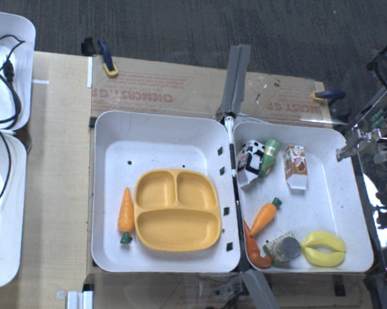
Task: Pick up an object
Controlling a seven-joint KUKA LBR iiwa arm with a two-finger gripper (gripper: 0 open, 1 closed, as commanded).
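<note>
We cannot tell how our hand (354, 144) is set, so we should drop straight onto the carrot (263, 218) lying alone in the right bin (337, 195).

The red item (259, 256) in the right bin's (350, 196) front corner lies partly hidden under a carrot (263, 218).

Robot hardware (375, 135) at the right edge, thin dark struts and rods, a pale grey metal bracket, small green and white bits among black cabling, details blurred
</note>
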